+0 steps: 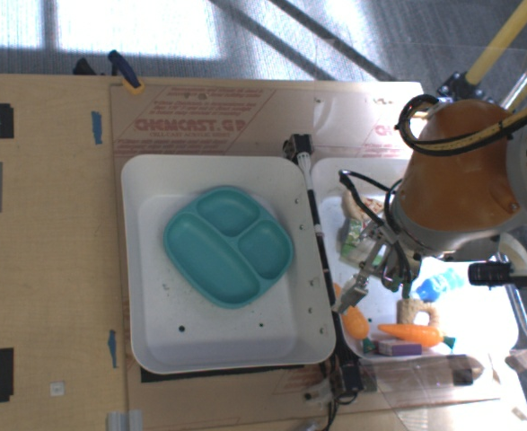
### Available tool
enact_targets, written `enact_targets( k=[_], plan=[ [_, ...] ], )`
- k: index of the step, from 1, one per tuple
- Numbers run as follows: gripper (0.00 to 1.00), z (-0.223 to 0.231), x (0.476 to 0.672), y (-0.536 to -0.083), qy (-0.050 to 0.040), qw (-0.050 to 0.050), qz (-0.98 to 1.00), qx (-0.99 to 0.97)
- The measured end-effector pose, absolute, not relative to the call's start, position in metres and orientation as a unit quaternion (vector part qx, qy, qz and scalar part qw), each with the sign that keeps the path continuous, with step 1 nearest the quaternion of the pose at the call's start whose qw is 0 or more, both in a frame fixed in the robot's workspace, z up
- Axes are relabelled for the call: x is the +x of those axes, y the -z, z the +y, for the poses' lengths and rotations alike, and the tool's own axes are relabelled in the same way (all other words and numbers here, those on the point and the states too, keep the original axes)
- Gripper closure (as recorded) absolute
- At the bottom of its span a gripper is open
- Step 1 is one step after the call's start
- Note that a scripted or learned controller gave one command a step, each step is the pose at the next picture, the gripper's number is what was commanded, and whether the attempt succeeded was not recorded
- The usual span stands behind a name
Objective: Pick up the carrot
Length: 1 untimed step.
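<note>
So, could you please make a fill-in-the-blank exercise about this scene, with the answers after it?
1. The teal divided plate lies in the ____ bin of this view.
2. The carrot lies in the ____ bin of this view.
3. The carrot's colour is ____.
4. The band above the arm's wrist is ____.

Answers: left; right; orange; orange

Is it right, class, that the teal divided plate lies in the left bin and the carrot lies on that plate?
Not quite. The teal divided plate does lie in the left bin, but the camera view shows the carrot in the right bin, below the gripper.
</note>
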State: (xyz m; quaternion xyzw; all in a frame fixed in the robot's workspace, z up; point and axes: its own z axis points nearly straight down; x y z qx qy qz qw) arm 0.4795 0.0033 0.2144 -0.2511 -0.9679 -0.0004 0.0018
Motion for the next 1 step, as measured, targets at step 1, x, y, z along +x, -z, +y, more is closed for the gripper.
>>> enact_targets(
  k=[1],
  plan=[
    [0.00, -0.0445, 0.5059, -0.2477, 0.0003, -0.006, -0.983, -0.183]
  ],
)
